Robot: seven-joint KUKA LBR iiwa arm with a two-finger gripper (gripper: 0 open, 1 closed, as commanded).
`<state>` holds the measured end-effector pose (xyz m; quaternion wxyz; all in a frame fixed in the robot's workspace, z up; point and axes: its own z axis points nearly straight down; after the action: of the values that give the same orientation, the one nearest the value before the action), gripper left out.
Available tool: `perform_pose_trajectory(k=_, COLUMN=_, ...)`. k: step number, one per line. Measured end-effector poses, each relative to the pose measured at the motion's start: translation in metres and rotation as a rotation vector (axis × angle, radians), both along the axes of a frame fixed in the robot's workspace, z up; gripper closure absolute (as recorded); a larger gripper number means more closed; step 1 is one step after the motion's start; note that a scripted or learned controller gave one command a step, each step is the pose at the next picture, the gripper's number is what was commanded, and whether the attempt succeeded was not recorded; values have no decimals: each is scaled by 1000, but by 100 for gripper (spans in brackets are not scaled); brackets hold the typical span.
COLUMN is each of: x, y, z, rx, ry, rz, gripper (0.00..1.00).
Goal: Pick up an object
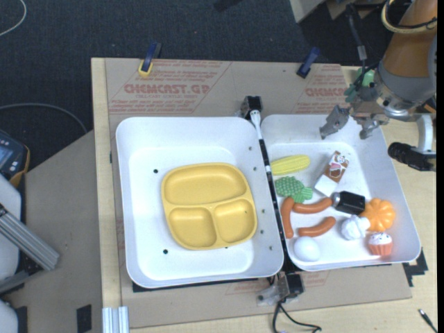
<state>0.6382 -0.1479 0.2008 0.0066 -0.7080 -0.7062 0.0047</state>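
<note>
My gripper (pixel 352 125) hangs over the far edge of the right bin (pixel 401 186), its two fingers spread open with nothing between them. Below it in that bin lie a small brown and white toy (pixel 338 165), a corn cob (pixel 289 164), a green bumpy piece (pixel 289 186), two orange sausages (pixel 311 207), a black block (pixel 349 202), an orange pumpkin (pixel 380 214), a white egg (pixel 306 249) and a cupcake (pixel 380 243).
The left bin (pixel 139 186) holds a yellow divided plate (pixel 206 204). A black clip (pixel 252 107) sits where the bins meet at the back. Blue clamps (pixel 148 60) pin the cardboard base. The arm's orange band (pixel 409 47) rises at the upper right.
</note>
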Motion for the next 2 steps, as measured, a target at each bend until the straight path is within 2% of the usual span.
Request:
perform_pose_trajectory(k=1, x=3, y=0, z=10, rx=-2, ry=-16, rz=3, gripper=0)
perform_pose_trajectory(k=2, x=2, y=2, z=-53, rx=-2, ry=-10, rz=3, gripper=0)
